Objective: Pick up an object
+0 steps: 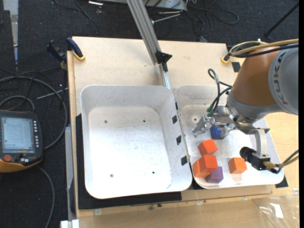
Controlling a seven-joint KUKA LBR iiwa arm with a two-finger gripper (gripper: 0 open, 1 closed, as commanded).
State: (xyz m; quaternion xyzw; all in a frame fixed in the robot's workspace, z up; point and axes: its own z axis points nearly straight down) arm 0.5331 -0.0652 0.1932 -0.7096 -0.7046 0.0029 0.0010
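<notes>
1. Worktop [118,65]: we see a pale board carrying two white bins side by side, with dark floor and loose cables around it.
2. Left bin [128,141]: the bigger of the two, lightly speckled inside.
3. Arm [256,84]: it comes in from the right, and its orange band sits over the upper right part of the right bin.
4. Right bin [190,99]: it touches the left bin along their shared edge. All the blocks are in its lower half.
5. Metal rail [145,25]: it runs at a slant from the top of the view down to the gap between the bins.
6. Teach pendant [19,139]: it lies on the floor to the left, well apart from the worktop, with its screen lit.
7. Gripper [209,126]: it is low over the middle of the right bin. We cannot tell how far open it is, or whether it has hold of anything.
8. Lower-left orange block [204,166]: it lies near the bin's front wall, touching the purple block.
9. Upper orange block [207,147]: it sits just below the gripper and just above the lower-left one.
10. Right orange block [237,165]: it stands apart from the other blocks, towards the right wall.
11. Purple block [215,175]: it is at the front edge, between the two lower orange ones.
12. Blue block [217,132]: it is right at the gripper and partly hidden by it. We cannot tell if they touch.
13. Yellow clamp [76,51]: it is at the worktop's top-left corner.
</notes>
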